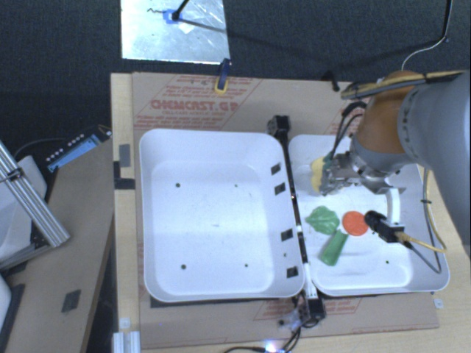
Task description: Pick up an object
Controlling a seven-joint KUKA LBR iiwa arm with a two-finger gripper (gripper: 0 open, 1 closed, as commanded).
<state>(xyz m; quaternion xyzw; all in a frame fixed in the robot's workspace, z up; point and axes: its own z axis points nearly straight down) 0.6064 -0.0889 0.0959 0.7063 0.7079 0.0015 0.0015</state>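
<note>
Jaws (pixel 329 179) low beside yellow object (pixel 317 172), right bin (pixel 368 282).

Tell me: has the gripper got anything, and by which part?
Cannot tell. The gripper is low in the right bin, against a yellow object at its tip. The green pieces and the orange disc lie loose nearby.

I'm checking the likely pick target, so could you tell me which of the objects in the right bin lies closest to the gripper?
The yellow object, at the gripper itself; the green leaf, green stick and orange disc lie lower.
</note>
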